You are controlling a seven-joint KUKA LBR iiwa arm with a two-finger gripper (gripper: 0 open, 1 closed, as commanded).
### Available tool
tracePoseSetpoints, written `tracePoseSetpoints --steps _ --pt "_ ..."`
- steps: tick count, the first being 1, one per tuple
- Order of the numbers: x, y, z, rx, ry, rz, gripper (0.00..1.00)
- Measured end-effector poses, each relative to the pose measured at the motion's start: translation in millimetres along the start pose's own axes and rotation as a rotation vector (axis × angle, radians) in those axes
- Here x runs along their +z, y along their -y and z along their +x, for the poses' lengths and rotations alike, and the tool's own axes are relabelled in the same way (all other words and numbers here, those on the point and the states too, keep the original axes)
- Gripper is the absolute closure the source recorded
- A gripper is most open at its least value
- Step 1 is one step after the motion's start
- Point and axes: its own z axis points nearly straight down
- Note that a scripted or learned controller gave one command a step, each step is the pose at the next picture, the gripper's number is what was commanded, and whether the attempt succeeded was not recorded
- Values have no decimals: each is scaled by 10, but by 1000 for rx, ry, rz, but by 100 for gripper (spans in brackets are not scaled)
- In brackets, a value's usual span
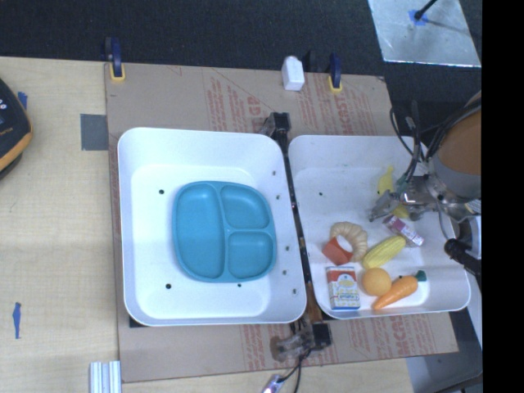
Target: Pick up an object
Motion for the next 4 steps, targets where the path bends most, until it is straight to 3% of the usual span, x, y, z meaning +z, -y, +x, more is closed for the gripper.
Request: tracePoseSetpoints --steps 1,2,3,4 --pt "-15 -530 403 -2 0 -3 0" --pt "-569 -729 -10 2 1 -5 0" --pt "-7 -818 3 -2 -1 0 0" --pt "-120 -822 -2 -5 0 1 100"
